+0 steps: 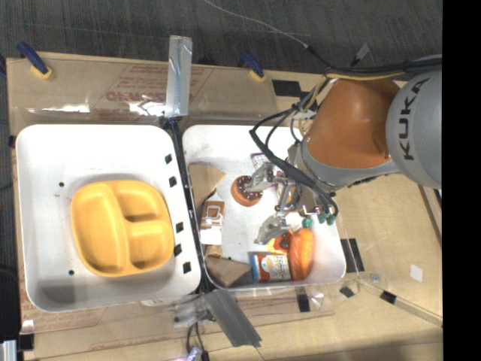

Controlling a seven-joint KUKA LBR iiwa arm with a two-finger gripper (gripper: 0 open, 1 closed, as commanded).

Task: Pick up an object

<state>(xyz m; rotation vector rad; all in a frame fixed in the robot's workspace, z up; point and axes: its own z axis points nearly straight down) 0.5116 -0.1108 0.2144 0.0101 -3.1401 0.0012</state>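
Note:
My gripper [267,201] hangs low over the right bin [225,145], reaching in from the right under the orange wrist band. Its two metal fingers stand apart, one finger [262,177] toward the back and the other toward the front, so it is open with bare bin floor between them. A brown ring-shaped toy [244,191] lies just left of the rear finger, close to it. An orange carrot [302,251] and a labelled can [271,266] lie at the bin's front right, just below the front finger.
A small brown box [213,215] and brown card pieces [204,180] lie along the right bin's left wall. The left bin [45,149] holds a yellow divided plate [120,224]. Black cables loop around the wrist.

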